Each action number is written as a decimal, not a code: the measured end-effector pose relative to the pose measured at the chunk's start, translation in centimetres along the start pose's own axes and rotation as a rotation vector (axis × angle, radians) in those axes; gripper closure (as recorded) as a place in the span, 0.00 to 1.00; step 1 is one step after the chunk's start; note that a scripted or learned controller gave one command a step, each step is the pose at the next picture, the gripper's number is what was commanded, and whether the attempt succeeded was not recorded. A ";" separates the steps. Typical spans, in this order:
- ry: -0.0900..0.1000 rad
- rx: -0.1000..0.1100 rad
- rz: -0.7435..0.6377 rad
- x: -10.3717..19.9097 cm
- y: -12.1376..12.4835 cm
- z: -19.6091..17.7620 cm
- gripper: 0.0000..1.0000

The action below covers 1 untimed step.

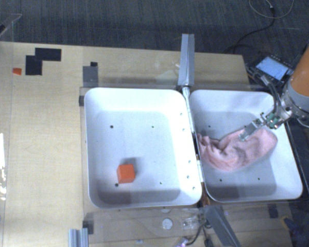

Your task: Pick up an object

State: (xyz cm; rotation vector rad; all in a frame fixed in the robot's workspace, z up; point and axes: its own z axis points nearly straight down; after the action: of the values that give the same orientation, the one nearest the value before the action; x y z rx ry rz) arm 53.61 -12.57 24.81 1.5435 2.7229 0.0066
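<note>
A crumpled pink cloth (236,151) lies in the right bin (286,181), spread from its left wall toward the middle. An orange cube (126,173) sits in the left bin (98,138), near its front left. My gripper (246,133) reaches in from the right at a slant, and its tip is at the cloth's upper right edge. The tip is small and dark against the cloth, so I cannot tell if it grips the fabric.
A metal divider post (186,60) stands behind the seam between the two bins. Black blocks (38,59) and a small orange marker (17,71) rest on the wooden bench at far left. A device with a screen (270,68) sits behind the right bin.
</note>
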 end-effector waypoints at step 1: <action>0.003 0.002 0.000 2.0 2.0 14.6 0.00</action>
State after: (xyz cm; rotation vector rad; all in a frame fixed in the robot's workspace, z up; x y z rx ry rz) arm 54.49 -9.89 10.26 1.5450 2.7264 0.0071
